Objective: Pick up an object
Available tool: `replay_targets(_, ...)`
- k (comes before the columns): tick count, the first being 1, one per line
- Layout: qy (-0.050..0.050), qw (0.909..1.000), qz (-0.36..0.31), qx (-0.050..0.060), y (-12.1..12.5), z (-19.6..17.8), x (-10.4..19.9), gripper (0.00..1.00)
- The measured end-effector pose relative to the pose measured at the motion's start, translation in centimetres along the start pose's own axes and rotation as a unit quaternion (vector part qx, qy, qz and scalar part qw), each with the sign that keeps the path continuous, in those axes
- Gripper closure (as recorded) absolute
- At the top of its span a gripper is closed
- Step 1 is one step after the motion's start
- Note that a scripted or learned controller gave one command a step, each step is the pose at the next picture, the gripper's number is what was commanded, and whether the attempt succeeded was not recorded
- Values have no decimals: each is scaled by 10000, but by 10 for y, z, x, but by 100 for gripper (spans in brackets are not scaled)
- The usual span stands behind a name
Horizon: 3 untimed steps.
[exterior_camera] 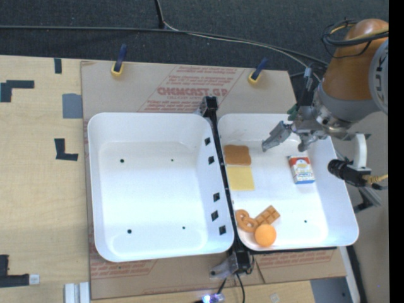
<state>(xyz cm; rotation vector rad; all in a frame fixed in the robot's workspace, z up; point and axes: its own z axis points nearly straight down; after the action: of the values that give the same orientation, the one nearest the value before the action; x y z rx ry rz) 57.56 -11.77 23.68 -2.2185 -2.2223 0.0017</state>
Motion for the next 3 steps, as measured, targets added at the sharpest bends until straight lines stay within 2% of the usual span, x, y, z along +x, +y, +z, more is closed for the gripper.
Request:
replay_targets(1, -2, 10000, -4, 21, 28, 143, -5, 0)
replay_targets(2, -3, 10000, -13, -11, 68, 153, 20, 0)
replay_targets(3, -8, 10000, -4, -30, 69, 140, 19, 100)
